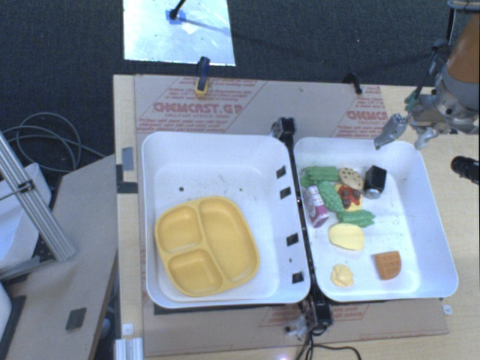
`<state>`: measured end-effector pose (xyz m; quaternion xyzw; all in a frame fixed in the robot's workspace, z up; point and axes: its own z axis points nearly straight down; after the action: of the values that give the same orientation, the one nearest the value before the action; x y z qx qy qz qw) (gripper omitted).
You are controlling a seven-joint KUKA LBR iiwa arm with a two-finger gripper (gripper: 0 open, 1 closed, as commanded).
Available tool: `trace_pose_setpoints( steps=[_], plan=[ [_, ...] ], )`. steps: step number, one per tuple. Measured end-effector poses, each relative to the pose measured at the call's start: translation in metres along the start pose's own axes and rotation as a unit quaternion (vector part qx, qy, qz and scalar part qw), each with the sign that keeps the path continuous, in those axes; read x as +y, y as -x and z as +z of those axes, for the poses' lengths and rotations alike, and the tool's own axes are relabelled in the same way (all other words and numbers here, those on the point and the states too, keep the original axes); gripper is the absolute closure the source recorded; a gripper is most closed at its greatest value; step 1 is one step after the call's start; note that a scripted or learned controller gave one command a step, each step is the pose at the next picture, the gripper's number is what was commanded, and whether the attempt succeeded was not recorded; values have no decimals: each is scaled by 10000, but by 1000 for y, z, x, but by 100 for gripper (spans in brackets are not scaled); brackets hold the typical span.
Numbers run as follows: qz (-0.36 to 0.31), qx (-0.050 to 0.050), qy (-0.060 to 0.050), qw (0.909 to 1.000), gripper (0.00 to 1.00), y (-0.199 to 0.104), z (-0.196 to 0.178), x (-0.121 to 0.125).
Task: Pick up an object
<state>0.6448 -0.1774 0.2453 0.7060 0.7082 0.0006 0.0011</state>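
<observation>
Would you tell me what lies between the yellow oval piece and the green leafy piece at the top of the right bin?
In the camera view, between the yellow oval piece and the green leafy piece lie a purple-and-white tube and a second green piece.

- Bins: two, left and right.
- Yellow tray: one, three compartments.
- Green pieces: two, one at 12 o'clock of the pile, one lower.
- Black block: one.
- Purple tube: one.
- Yellow lumps: two, larger, smaller.
- Orange chunk: one.
</observation>
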Motion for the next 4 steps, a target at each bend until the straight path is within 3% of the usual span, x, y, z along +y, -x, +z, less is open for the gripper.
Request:
trace_pose_setpoints(
  steps=[1,2,3,4],
  plan=[
    [44,11,-58,10000,0,31,60,-93],
    [-34,-19,68,10000,0,6,-14,6],
    [30,9,-41,10000,0,29,58,-56],
    [-16,-7,39,10000,0,28,162,4]
  ],
)
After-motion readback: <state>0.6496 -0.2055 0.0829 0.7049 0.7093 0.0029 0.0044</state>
